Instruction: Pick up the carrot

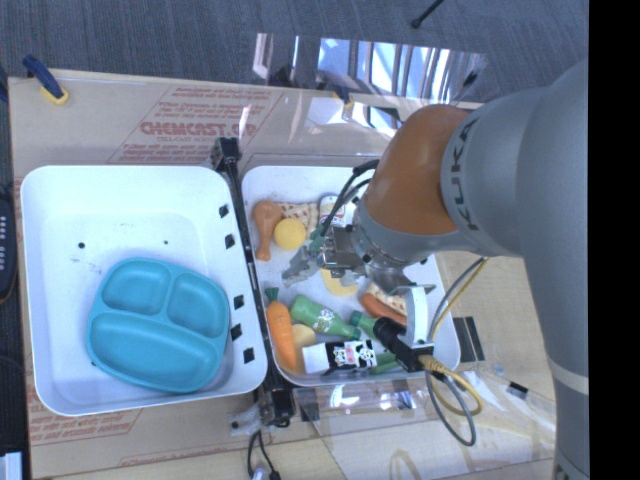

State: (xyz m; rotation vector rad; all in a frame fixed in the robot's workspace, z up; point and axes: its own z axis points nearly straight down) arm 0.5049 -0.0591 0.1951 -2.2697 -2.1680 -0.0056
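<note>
Two white bins sit on a brown bench [170,118]. The left bin [60,268] holds a blue tray [158,323] with bare floor around it. The right bin [262,183] is crowded. The carrot [282,334] lies by its left wall, beside a green bottle [325,319]. The gripper [308,260] hangs above the middle, fingers parted, holding nothing.

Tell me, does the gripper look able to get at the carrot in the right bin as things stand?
Probably yes. The carrot lies exposed along the left wall of the right bin, nothing on top of it. The gripper hangs just above and beside it. The wall and the green bottle crowd its sides, so finger room looks tight.
</note>
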